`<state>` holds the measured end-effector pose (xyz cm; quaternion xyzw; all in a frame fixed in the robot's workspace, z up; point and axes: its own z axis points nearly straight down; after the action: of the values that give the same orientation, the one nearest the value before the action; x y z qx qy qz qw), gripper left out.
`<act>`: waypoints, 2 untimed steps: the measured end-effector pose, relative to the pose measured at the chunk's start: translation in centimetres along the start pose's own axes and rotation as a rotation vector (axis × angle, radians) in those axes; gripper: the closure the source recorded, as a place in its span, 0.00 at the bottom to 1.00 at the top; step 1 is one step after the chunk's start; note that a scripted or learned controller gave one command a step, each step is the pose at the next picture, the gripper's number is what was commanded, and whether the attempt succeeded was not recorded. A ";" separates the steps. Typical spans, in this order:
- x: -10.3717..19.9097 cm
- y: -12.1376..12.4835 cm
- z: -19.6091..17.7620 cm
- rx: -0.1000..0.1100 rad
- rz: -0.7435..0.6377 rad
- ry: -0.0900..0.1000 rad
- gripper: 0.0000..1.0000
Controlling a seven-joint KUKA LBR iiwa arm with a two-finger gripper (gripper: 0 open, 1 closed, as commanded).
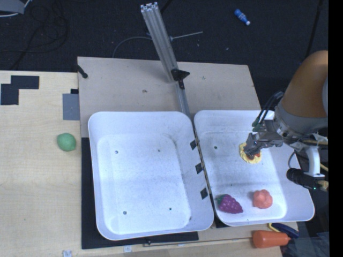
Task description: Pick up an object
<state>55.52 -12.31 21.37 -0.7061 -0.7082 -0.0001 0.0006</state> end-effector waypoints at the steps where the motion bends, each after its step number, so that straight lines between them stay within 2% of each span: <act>1: 4.9 -1.6 -1.0 -0.001 0.000 0.000 1.00; 2: 10.5 -3.2 -0.5 0.000 0.000 0.000 1.00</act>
<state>52.33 -1.86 21.92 -0.7059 -0.7083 -0.0001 0.0007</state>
